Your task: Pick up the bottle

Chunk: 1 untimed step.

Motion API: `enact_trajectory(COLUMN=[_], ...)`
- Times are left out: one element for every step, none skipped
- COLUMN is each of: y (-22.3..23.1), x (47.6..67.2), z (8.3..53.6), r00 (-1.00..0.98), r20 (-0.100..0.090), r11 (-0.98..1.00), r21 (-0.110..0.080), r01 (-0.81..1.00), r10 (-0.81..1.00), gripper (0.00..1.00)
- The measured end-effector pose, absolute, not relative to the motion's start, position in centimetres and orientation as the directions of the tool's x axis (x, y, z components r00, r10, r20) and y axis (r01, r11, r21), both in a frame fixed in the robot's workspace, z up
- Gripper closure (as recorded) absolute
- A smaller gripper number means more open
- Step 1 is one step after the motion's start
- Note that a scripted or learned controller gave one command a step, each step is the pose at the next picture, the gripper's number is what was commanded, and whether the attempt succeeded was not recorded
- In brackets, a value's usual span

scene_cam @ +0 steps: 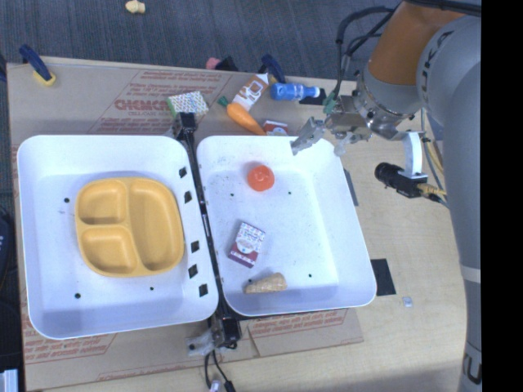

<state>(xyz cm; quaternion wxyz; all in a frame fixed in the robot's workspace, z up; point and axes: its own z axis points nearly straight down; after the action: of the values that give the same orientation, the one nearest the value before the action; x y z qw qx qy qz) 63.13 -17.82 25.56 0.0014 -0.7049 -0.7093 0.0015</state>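
Behind the bins (pixel 353 243) on the cardboard-covered surface (pixel 122 104) (dark carpet beyond) lies the bottle (pixel 292 92); the claw (pixel 320 135) hovers nearby, spread.

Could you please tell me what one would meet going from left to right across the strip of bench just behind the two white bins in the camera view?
Yellow-and-blue clamp → small green-and-white patterned packet → orange carrot-shaped toy → blue plastic bottle lying on its side → the arm's two-finger gripper.
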Motion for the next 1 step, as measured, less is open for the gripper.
enact_trajectory(y=[-16.86], x=[65.59], z=[14.97], r00=[0.345], r20=[0.000], r11=[-0.345], r21=[-0.007], r01=[0.938], r10=[0.938], gripper=[0.00])
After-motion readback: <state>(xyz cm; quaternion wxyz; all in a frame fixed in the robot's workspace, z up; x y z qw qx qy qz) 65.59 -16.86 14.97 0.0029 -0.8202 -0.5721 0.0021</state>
